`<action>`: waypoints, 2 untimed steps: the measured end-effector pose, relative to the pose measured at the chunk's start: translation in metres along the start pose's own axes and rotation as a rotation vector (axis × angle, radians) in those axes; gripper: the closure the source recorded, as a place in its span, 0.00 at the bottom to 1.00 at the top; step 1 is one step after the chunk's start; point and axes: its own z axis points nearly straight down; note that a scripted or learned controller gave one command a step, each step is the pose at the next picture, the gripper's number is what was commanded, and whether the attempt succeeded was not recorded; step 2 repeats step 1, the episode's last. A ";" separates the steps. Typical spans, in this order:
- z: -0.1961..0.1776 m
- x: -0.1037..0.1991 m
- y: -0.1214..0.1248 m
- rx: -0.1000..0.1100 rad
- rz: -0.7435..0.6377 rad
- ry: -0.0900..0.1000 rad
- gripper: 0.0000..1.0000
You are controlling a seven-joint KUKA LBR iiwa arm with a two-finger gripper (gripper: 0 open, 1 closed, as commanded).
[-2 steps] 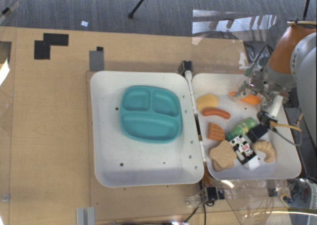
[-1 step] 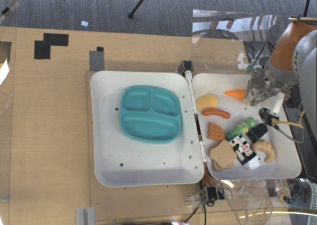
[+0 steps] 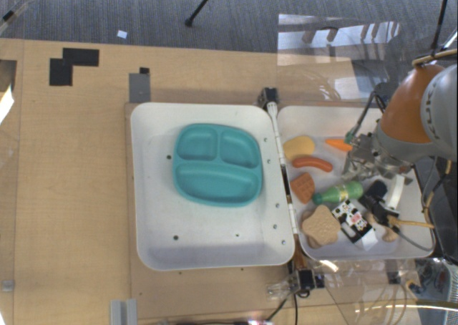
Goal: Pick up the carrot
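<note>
Nothing lifted yet, we are judging. Carrot (image 3: 338,144) lying in right bin (image 3: 415,248), near far edge. Gripper (image 3: 360,162) hanging just beside carrot, toward right edge; we are unable to tell finger state. Closing in, grasp, lift all remaining.

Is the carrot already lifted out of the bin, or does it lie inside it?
Inside. The carrot lies flat on the floor of the right bin, near its far wall, just left of the end effector.

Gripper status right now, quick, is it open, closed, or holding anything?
Gripper: cannot be told whether open or closed; it sits low in the right bin, just right of the carrot, with nothing visibly held.
</note>
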 end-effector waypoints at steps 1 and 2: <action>-0.102 0.055 0.015 -0.010 0.045 0.004 1.00; -0.102 0.055 0.015 -0.010 0.045 0.004 1.00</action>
